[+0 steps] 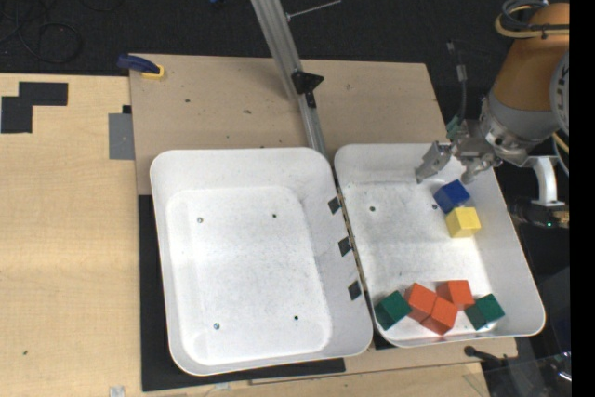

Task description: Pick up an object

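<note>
Your hand point(453, 161) hangs open and empty over the right bin point(390, 177), fingers splayed just above the blue block point(452, 194). That block, touching the yellow one point(463, 220), sits apart from the clutter, so it looks the easiest pick.

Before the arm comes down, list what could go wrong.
1. The blue block touches the yellow block, so the gripper could shove one while taking the other.
2. Both sit near the right bin wall, leaving little room.
3. The orange blocks and green blocks are crowded together.
</note>
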Robot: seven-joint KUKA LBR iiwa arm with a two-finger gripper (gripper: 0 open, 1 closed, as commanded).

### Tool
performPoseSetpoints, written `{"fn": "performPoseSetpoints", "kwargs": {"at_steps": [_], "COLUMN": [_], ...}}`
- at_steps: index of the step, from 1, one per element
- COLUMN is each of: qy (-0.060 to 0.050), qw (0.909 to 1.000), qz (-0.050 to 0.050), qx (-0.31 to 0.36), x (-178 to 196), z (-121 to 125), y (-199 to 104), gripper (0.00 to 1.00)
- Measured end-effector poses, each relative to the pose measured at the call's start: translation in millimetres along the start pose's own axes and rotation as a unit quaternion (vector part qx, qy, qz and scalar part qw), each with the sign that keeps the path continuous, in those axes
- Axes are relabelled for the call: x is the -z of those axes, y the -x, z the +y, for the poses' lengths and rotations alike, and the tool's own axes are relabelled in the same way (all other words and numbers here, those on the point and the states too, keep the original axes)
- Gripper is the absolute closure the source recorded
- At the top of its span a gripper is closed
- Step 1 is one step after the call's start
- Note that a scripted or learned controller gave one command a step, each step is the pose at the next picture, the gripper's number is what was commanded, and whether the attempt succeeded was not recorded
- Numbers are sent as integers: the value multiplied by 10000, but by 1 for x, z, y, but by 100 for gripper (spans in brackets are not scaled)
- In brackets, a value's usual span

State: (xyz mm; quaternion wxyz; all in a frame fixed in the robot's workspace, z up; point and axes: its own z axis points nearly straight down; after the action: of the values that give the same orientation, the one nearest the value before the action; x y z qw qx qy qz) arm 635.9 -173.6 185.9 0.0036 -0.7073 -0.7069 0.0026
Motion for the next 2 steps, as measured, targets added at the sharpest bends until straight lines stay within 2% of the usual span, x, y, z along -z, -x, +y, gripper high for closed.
{"fn": "performPoseSetpoints", "kwargs": {"at_steps": [1,2], "qy": [5,151], "qw": [10000,9999], "qz": [0,-37], "qx": [13,4], "x": [-45,-66], "z": [3,10], "y": [-2,0], "gripper": [0,0]}}
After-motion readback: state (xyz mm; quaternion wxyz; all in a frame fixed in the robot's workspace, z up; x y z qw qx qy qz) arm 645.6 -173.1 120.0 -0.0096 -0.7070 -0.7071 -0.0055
